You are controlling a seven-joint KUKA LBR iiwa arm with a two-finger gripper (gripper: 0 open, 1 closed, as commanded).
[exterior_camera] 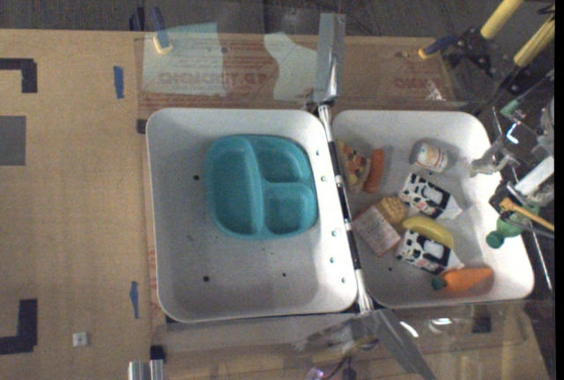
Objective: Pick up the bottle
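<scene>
Gripper at right bin edge, small rounded bottle

No legible text (clear sheet print blurred)

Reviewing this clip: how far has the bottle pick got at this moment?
Done: nothing looks picked yet; what seems to be the green bottle lies at the right bin's right edge, though it is small and partly hidden. In hand: arm hardware sits at the view's right edge just above it; no grasp is visible. Left: closing on the bottle and lifting it clear of the banana and carrot nearby.
</scene>
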